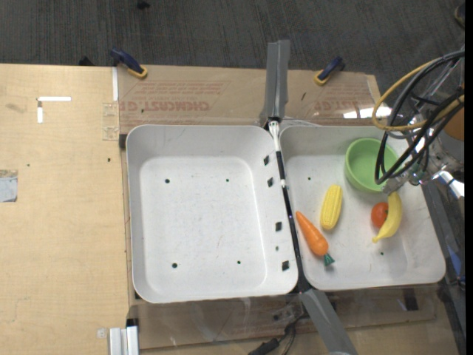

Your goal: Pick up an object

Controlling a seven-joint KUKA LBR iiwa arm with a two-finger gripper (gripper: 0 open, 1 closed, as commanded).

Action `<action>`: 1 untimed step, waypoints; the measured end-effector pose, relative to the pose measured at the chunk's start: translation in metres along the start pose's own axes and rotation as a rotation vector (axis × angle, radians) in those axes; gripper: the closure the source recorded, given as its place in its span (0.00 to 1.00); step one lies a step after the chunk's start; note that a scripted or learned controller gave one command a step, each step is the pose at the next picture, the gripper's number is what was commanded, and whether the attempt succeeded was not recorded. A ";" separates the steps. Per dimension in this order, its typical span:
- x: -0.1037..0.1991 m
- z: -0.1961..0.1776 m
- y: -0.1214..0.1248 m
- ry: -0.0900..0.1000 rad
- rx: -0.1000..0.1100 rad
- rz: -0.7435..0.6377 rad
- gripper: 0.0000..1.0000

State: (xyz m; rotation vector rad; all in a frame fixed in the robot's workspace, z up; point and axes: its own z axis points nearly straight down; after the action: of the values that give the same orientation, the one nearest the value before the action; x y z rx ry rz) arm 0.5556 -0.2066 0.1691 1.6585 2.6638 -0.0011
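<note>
The right bin [414, 272] holds several toy foods. A green bowl [363, 166] stands at its back. In front of the bowl lies a yellow corn cob [331, 205], and an orange carrot [312, 234] rests by the bin's left wall. A small red tomato [379, 214] touches a yellow banana [391, 217] on the right side. My gripper [427, 173] hangs at the right edge of the view under a bundle of black and yellow cables, just above the banana's far end and beside the bowl. Nothing shows between its fingers.
The left bin [148, 272] sits against the right one, joined by a grey divider bar [278, 95]. Cardboard and clamps [130, 63] lie behind the bins. The wooden bench [59, 220] stretches to the left.
</note>
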 end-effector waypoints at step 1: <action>0.078 -0.065 -0.047 0.003 0.004 0.315 1.00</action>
State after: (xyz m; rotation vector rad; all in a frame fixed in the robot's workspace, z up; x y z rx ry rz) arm 0.4790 -0.1566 0.2336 2.0592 2.3743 -0.0032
